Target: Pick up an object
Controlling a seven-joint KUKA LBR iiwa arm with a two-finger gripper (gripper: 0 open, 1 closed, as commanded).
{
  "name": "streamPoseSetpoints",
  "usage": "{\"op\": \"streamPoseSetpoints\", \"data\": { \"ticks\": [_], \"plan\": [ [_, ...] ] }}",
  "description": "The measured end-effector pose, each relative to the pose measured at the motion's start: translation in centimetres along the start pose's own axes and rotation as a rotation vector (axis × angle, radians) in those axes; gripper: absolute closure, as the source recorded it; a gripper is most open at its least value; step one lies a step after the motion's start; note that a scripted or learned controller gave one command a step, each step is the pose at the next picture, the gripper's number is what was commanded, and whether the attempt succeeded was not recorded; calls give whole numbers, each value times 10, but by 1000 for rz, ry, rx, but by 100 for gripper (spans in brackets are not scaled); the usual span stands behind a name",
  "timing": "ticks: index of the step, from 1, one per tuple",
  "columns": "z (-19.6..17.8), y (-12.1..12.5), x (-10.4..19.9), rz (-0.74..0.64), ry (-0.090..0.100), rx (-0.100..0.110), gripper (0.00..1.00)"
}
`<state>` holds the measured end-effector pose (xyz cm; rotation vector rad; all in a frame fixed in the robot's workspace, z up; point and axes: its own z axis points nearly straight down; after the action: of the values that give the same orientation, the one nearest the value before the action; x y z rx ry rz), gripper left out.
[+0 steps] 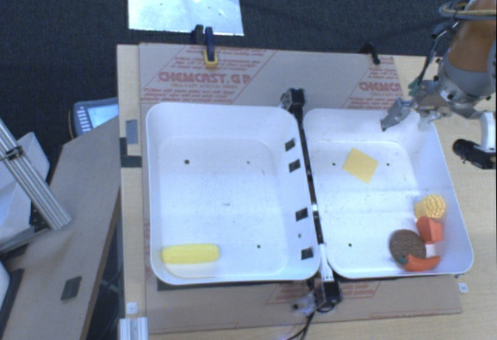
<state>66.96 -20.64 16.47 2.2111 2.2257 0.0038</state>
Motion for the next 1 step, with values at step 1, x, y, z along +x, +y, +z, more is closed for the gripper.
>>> {"op": "streamPoseSetpoints", "data": {
  "ticks": [1],
  "plan": [
    [7, 0, 0, 0, 0, 2, 0]
  ]
}}
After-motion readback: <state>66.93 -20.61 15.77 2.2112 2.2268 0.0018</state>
